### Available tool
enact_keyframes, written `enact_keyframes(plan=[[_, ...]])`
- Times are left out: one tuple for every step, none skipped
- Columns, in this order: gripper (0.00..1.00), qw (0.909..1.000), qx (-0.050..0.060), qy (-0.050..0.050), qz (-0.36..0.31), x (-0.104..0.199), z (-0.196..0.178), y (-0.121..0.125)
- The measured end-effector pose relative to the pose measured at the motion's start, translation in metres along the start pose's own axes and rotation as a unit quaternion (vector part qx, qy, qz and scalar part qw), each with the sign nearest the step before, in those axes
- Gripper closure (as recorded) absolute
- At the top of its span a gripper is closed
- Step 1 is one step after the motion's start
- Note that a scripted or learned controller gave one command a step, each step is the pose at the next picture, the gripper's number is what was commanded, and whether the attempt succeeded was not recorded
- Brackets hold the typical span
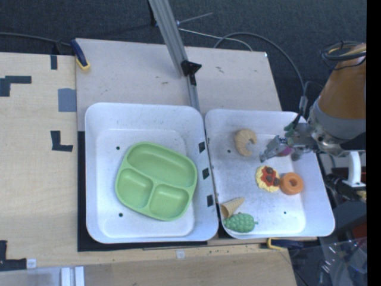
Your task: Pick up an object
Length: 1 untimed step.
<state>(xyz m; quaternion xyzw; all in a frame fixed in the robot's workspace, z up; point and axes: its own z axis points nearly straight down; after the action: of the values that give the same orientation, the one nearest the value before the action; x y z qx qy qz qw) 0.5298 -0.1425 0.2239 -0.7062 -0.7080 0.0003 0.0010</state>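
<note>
5 toy foods sit in the right bin [309,219]. Nearest the gripper [269,152] are the tan bagel [244,142] at its 9 o'clock and the little pizza [268,179] at 6, touching the orange donut [291,183]. We reckon it's lining up between those. Jaws? We can't tell. At 7 o'clock: cone [233,206], green grapes [240,222]. Left bin [98,159] holds a green tray [156,181].

Even, fairly bright overhead light, white bins [149,115] slightly washed out, soft short shadows under objects, mild overall softness, dark dim floor at top, arm [342,94] edges slightly blurred
</note>
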Motion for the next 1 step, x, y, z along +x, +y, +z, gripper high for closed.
enact_keyframes(plan=[[0.0,1.0,0.0,0.0,0.0,-0.0002,-0.0001,0.0]])
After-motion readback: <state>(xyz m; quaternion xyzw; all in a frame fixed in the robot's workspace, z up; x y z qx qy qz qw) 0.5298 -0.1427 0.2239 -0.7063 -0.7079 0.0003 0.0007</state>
